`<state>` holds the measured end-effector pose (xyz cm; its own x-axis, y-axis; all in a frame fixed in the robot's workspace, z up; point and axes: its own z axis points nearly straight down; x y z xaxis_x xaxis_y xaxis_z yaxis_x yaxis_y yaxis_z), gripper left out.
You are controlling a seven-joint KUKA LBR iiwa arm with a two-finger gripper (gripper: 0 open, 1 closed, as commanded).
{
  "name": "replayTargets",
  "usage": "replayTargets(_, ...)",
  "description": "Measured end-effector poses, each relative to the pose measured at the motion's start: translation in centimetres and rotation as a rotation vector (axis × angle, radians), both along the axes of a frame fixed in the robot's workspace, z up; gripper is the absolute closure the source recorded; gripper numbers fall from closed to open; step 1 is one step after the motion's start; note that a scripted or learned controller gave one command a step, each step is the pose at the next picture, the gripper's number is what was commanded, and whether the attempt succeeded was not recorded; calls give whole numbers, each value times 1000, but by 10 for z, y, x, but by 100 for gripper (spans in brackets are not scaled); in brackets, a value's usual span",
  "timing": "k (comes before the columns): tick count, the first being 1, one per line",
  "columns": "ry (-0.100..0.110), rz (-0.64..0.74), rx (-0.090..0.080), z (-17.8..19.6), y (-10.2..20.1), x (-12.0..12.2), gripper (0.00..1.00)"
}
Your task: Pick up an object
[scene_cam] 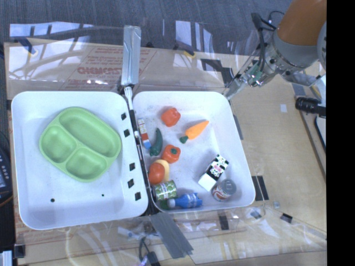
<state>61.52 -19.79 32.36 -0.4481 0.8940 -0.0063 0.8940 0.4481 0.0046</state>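
The arm (302, 21) comes in from the upper right, its orange band high in the corner and the grey wrist below it angled down and to the left. The gripper (232, 88) reaches out as a slim dark tip that ends just over the far right corner of the right bin (239, 148), above the rim rather than down among the objects. Nothing sits between its tips; whether it is open or closed cannot be told from here

The right bin holds a scatter of small toys. Nearest the gripper is an orange carrot (196, 130) with a green top, lying tilted, and to its left a red pepper (171, 116). Further toward the near side lie a dark green pickle-like piece (157, 142), a red tomato (171, 153), an orange-and-yellow fruit (158, 171), a green can (165, 190), a blue bottle (187, 201) on its side, a black-and-white carton (213, 173) and a red-and-silver can (224, 190). All lie on the bin floor, to the left of and nearer than the gripper, apart from it

The left bin (28, 204) bears a green divided plate (80, 143)
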Motion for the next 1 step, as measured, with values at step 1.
replayTargets(1,5,0,2,-3,1,0,0)
